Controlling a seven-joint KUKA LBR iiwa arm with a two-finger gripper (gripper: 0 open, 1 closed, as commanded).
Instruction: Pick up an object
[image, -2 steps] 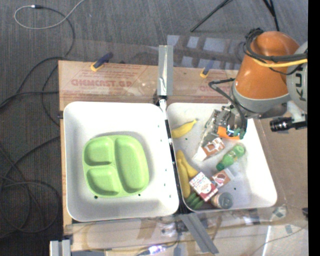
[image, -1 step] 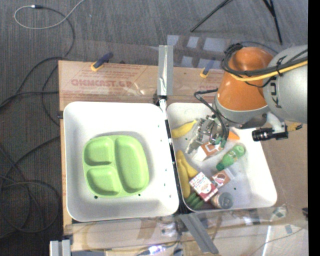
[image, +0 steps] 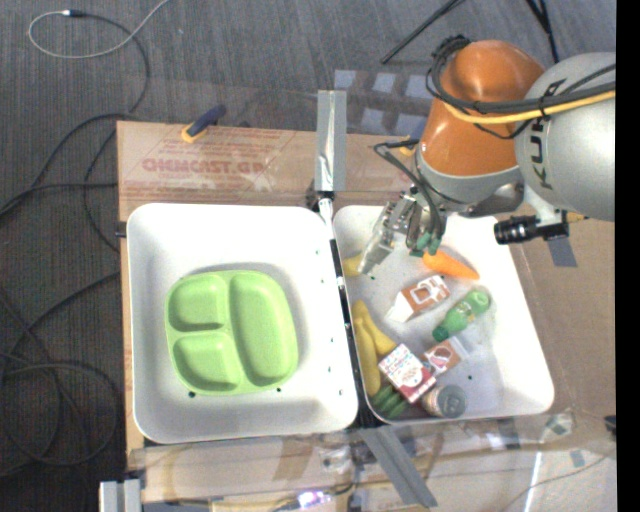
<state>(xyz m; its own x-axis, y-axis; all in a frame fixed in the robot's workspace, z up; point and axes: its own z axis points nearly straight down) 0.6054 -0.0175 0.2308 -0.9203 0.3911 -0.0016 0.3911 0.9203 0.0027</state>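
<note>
Camera view: we see two white bins side by side on the bench. The left bin (image: 150, 250) holds a green divided plate (image: 233, 331), lying flat near its middle. The right bin (image: 520, 330) holds the clutter: an orange carrot (image: 450, 264) near the top, a small carton (image: 424, 296) just below it, a green bottle (image: 462, 314) tilted beside the carton, a yellow banana (image: 368, 340) along the left wall, a red and white box (image: 406, 370) near the front, and a jar with a grey lid (image: 446, 402) at the front edge.

The arm (image: 500, 120) reaches in from the right, orange band up top. The gripper (image: 400, 232) hangs over the upper left part of the right bin, fingers pointing down and parted somewhat, with nothing between them. One finger (image: 378, 240) sits near the left wall, and the other side is close to the carrot; we cannot tell if it touches.
</note>
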